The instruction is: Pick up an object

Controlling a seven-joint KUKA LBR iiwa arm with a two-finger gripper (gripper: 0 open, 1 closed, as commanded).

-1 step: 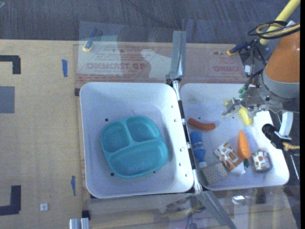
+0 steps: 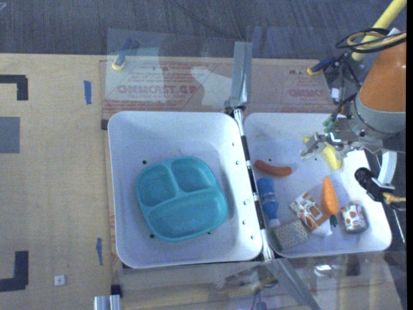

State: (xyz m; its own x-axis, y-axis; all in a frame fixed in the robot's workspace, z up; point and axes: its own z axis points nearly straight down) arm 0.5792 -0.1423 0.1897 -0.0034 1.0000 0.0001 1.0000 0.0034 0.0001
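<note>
- My grey arm with the orange band (image 2: 386,86) stands highest toward the camera, reaching in over the 3 o'clock edge of the right-hand shallow white bin (image 2: 284,131).
- My two-finger gripper (image 2: 319,145) hangs over the 1 o'clock part of that bin. I cannot tell whether it is spread or closed, because the metal parts blur together.
- A small yellow plastic piece (image 2: 333,157) lies right against the gripper at its 4 o'clock. I cannot tell whether it is gripped or only sits beside it.
- A reddish-orange sausage-shaped toy (image 2: 273,168) lies flat on the bin floor at 8 o'clock from the gripper, apart from it.
- An orange carrot-shaped toy (image 2: 330,196) lies at 6 o'clock from the gripper, its long axis running roughly 12 to 6.
- A small white and orange carton (image 2: 308,210) touches the carrot at its 8 o'clock.
- A small red and white can (image 2: 353,217) sits at 4 o'clock of the carrot, near the bin's rim.
- A blue bottle (image 2: 266,197) lies along the 9 o'clock wall of the bin, just below the sausage.
- A grey mesh pad (image 2: 292,233) lies at 6 o'clock in the bin, near the bottle's lower end.
- The left-hand shallow white bin (image 2: 119,173) holds a teal divided plastic plate (image 2: 182,197), lying flat near its middle.
</note>
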